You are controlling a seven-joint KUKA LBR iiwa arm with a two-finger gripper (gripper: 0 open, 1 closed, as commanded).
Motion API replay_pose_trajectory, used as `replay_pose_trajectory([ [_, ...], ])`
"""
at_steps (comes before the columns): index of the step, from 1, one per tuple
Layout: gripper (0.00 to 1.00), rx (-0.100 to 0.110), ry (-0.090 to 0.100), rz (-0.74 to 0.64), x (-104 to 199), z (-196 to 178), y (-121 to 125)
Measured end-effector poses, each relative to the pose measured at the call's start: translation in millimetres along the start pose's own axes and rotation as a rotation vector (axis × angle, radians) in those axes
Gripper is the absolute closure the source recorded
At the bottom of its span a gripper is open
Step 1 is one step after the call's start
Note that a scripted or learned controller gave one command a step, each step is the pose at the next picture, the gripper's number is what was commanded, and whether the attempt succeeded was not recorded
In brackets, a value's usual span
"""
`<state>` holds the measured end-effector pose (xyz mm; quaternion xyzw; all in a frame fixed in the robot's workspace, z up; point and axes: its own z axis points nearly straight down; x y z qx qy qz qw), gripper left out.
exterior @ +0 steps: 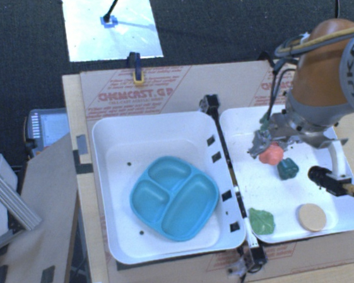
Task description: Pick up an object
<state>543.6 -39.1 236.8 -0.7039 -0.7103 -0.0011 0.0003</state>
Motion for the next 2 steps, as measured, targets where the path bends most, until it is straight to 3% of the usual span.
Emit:
replay_pose_trajectory([
  [2,1.00,-0.002,0.001,-0.001,108,-13,30],
])
